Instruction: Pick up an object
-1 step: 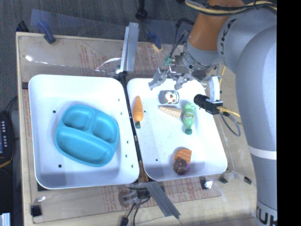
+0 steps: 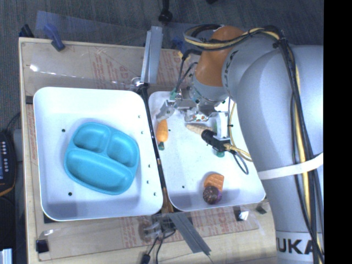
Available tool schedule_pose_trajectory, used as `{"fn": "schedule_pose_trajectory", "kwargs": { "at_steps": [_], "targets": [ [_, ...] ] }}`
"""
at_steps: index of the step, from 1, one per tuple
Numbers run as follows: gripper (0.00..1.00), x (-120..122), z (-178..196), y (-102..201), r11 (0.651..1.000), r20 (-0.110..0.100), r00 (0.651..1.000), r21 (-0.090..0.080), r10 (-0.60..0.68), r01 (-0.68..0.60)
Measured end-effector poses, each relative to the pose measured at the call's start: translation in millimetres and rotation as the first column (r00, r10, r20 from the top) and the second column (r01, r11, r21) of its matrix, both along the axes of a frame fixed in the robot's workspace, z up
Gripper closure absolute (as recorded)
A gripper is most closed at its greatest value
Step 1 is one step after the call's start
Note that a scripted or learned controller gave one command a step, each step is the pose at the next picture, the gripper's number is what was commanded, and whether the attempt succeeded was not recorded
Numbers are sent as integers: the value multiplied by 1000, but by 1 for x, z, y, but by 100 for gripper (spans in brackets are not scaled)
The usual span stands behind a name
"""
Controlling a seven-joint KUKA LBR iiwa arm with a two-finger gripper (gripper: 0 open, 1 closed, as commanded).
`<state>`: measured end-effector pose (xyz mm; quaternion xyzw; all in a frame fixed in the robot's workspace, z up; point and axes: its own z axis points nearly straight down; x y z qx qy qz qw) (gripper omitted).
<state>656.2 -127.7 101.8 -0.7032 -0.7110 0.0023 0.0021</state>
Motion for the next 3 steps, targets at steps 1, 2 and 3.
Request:
{"fn": "schedule_pose_trajectory", "kwargs": {
  "at_steps": [1,2,3],
  "targets": [
    [0,-58,-11,-7,1000,1,1000,0,-3,3],
    [100,-58,-1,-8,1000,-2,1000,0,0,0],
    [100,-50,111,65,1000,4,1000,1,-2,2]
  ]
}}
